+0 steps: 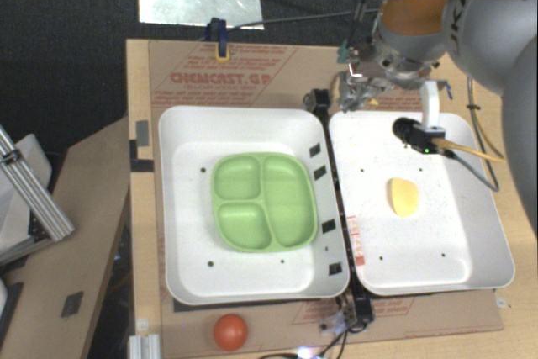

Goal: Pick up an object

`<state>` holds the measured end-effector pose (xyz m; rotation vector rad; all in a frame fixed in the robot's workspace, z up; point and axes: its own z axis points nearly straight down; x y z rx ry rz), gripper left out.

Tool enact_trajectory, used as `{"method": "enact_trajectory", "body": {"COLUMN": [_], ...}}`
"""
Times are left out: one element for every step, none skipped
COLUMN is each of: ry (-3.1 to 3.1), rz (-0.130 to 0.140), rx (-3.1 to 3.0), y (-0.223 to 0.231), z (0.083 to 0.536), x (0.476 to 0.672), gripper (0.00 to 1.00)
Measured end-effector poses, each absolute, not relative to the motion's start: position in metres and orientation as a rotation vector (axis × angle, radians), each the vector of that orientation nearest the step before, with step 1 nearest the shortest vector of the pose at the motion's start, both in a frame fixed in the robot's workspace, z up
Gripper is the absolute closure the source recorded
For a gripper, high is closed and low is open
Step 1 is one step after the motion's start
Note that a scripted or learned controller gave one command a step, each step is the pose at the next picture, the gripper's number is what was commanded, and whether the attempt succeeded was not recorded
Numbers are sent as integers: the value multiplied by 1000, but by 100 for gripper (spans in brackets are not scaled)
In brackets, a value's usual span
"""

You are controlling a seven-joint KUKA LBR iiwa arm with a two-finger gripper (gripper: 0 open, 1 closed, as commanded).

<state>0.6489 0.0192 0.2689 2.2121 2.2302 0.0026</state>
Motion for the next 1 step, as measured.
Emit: {"method": "enact_trajectory", "body": {"ry": [2232], "rz": [1], "rx": [2213], "y": [67], "z": [262], "x": [633], "gripper": [100]}}
